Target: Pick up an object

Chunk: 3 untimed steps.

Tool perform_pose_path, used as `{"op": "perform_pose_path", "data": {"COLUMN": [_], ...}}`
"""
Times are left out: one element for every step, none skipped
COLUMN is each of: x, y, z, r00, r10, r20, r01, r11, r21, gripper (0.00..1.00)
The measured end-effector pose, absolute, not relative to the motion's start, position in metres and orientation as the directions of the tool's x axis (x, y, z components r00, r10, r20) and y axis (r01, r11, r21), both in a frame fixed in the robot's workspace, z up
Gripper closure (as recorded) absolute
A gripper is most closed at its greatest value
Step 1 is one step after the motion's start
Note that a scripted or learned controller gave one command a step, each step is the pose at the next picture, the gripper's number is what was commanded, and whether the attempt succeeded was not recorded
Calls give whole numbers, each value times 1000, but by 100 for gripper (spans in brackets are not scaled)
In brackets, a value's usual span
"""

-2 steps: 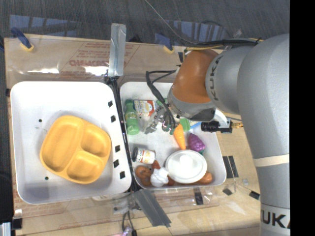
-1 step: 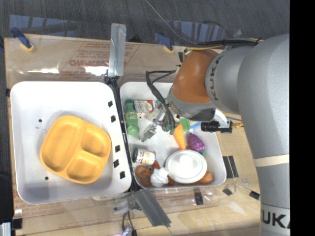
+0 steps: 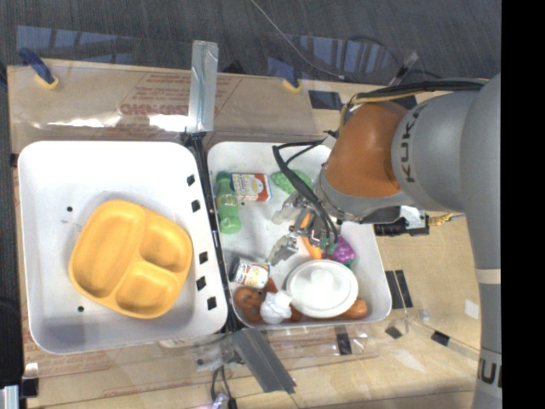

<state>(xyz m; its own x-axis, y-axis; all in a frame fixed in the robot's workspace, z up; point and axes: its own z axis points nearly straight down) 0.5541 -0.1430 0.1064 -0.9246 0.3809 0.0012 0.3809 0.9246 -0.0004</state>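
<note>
while the arm (image 3: 443, 156) reached in from your right, its jaws (image 3: 300, 224) hung over the middle of the right bin (image 3: 375, 254), low among the clutter. you could see the metal fingers (image 3: 285, 247) pointing down and left, but whether they were spread or pressed together i cannot tell, and nothing plainly sat between them.

you had several candidates to pick in that bin: a green bottle (image 3: 227, 203) lay along its left wall, with a small red-and-white carton (image 3: 250, 186) just beside it toward the far edge. a white round lid (image 3: 321, 288) rested near the front, partly over an orange-brown item (image 3: 358, 308). a small can (image 3: 251, 273) lay left of the lid, and a white crumpled piece (image 3: 274, 309) sat on a brown object (image 3: 247, 300) at the front. a purple thing (image 3: 343, 250) and an orange bit (image 3: 313, 247) showed just under the wrist.

over in the left bin (image 3: 51, 177), you had a yellow divided tray (image 3: 129, 258) lying well apart from the arm.
</note>
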Motion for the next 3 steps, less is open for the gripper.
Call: {"op": "perform_pose_path", "data": {"x": [537,539,605], "y": [-164,-163,-146], "z": [92,103,243], "r00": [-908,-911,-877], "r10": [419,413,480], "r20": [1,-2,-15], "r01": [419,413,480], "r11": [908,911,877], "r21": [0,1,4], "gripper": [0,100,100]}}
